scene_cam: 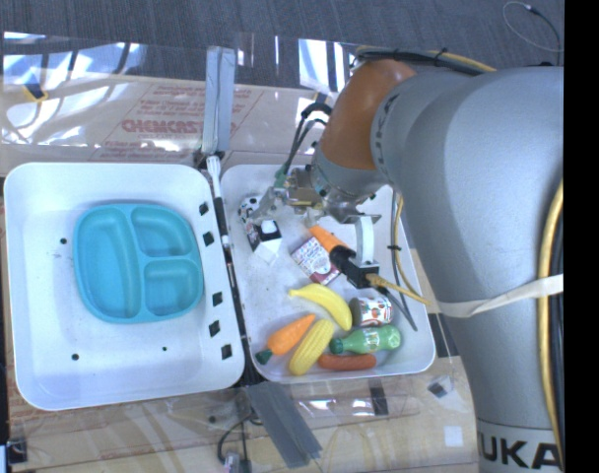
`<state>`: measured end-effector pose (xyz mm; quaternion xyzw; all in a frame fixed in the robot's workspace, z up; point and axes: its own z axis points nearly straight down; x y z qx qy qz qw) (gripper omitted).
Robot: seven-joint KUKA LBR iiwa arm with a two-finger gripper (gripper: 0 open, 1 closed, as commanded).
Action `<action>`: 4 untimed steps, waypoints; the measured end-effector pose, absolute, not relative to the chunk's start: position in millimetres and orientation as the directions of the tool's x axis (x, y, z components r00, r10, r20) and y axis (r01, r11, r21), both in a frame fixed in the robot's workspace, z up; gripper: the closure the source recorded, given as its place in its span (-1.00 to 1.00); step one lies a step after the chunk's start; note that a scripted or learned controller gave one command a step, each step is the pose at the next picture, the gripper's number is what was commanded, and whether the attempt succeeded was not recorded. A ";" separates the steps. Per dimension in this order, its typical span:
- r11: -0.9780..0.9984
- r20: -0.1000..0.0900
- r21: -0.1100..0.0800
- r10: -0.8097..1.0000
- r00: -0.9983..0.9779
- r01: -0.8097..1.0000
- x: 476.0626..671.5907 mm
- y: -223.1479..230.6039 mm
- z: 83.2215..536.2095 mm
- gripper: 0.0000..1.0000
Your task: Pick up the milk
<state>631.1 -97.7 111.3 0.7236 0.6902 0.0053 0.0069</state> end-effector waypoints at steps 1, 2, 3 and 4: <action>-0.246 0.006 0.016 0.969 0.246 0.969 652.5 -90.6 105.3 -1.00; -0.409 0.013 0.030 0.913 0.408 0.912 596.7 -97.2 106.7 -1.00; -0.487 0.016 0.031 0.873 0.487 0.873 582.2 -93.8 106.5 -1.00; -0.410 0.013 0.033 0.912 0.410 0.911 568.8 -94.9 106.4 -1.00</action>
